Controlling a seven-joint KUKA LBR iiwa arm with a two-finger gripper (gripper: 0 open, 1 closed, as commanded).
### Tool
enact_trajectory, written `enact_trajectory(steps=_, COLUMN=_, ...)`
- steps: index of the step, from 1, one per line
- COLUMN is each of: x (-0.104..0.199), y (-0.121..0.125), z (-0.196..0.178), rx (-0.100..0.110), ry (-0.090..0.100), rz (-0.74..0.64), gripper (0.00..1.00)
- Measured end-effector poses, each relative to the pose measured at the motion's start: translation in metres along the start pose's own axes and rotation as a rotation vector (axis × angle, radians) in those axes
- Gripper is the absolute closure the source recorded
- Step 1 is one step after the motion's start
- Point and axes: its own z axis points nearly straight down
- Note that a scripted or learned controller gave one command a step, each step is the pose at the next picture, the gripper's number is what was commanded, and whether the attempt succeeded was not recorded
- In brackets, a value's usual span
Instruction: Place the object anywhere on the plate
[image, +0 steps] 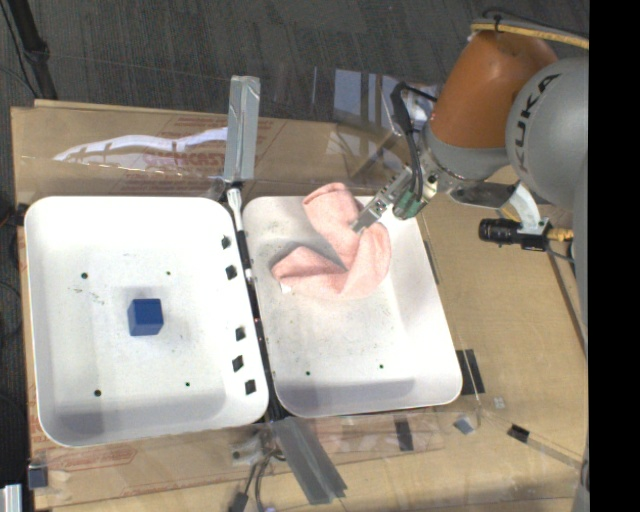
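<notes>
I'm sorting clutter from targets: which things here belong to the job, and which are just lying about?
Job, likely: gripper, pink cloth at its tip, right bin.
Lying about: blue cube, left bin.

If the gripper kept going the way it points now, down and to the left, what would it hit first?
Most likely the pink cloth in the right bin; the gripper already sits at its upper edge, though depth is unclear.

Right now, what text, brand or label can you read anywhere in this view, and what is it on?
"KUKA": dark letters on the grey arm housing, partly cut off.
Reddish print on the cardboard strip behind the left bin: too blurred to read.
Nothing readable on the blue cube or pink cloth.
</notes>
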Motion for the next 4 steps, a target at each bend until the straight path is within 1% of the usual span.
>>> enact_trajectory(steps=2, x=0.072, y=0.078, z=-0.008, rx=0.0, ry=0.0, rz=-0.81, gripper=1.0)
enact_trajectory(steps=3, x=0.117, y=0.113, z=-0.012, rx=0.001, ry=0.0, rz=-0.835, gripper=1.0)
enact_trajectory(steps=4, x=0.158, y=0.14, z=0.004, rx=0.0, ry=-0.003, rz=-0.835, gripper=1.0)
